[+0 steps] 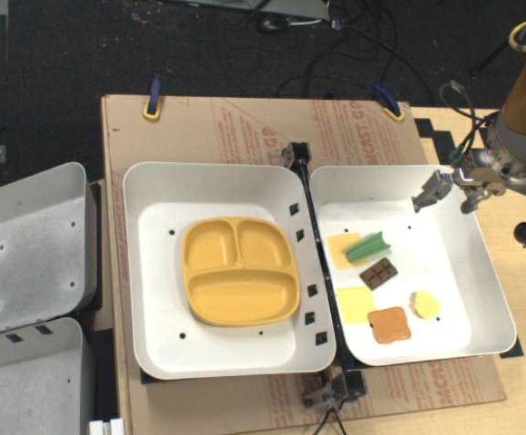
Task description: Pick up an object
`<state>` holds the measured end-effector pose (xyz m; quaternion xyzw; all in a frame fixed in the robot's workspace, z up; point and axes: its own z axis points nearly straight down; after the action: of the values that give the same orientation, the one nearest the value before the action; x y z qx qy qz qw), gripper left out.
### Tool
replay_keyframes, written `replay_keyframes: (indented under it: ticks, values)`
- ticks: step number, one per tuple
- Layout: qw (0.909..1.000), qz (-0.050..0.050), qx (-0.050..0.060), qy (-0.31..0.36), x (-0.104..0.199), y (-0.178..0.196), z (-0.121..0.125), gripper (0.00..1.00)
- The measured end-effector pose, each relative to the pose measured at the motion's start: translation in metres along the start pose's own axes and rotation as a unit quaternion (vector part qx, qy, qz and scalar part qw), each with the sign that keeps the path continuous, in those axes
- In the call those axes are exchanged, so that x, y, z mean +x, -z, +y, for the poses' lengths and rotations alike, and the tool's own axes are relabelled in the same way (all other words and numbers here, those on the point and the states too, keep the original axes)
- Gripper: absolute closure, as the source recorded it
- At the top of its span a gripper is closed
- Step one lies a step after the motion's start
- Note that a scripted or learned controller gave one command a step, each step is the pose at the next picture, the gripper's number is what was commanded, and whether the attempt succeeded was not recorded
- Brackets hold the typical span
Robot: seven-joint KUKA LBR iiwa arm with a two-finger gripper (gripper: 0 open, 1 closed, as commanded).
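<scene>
We found the claw point(451, 191) over the upper right part of the right bin point(490, 270), its two fingers spread apart with nothing between them. Below and to the left of the claw, on that bin's floor, lay six small pieces: a green block point(366, 246) resting tilted across a pale yellow square point(341, 249), a dark brown chocolate bar point(378, 273) marked off in little squares, a second yellow slab point(355, 304), an orange-brown toast-shaped piece point(390, 324), and a small round yellow piece point(426, 305). All of them sat apart from the claw, the green block nearest. Further to the claw's left, past the divider, the left bin point(145, 243) held a yellow divided plate point(241, 271) with three compartments, lying flat near the middle.
</scene>
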<state>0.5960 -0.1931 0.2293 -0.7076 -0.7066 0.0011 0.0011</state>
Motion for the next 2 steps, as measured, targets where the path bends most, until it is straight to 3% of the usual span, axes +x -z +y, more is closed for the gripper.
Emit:
replay_keyframes:
  ticks: [2]
  values:
    - [1.0000, 0.001, 0.001, 0.000, -0.002, -0.122, -0.011, 0.00]
